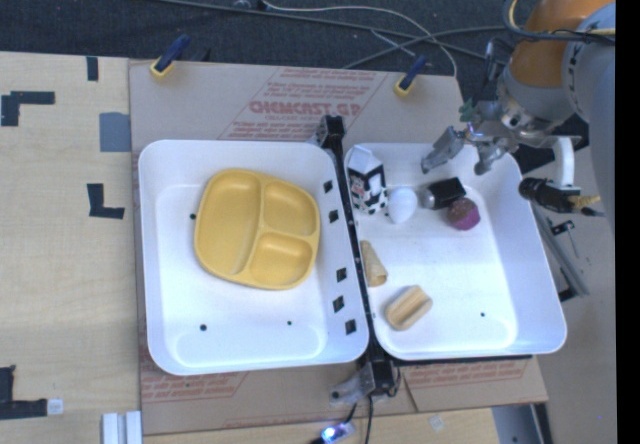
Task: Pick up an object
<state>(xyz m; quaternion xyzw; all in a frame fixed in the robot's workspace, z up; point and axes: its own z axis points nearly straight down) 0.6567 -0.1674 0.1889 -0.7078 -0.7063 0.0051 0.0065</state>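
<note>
The object to pick up could be any of the small things I see in the right bin (500,322). Nearest to me is a tan bread piece (408,307), lying flat, its long side slanting up to the right. Just past it, against the wall between the bins, lies a pale wedge (373,263), its long side running near to far, thin end pointing away. Farther on stands a little black-and-white milk carton (366,185), upright by the same wall, with a white egg (401,204) just beside it. Next to the egg sit a dark block (444,193) and a purple lump (463,215), touching each other. In the left bin (165,262) I see a yellow divided plate (256,229), lying flat.

Farthest away, the jaws (462,154) hang over the back of the right bin, spread wide. Nothing is between them, and they sit just above the dark block. Both bins rest on the counter (60,272).
</note>
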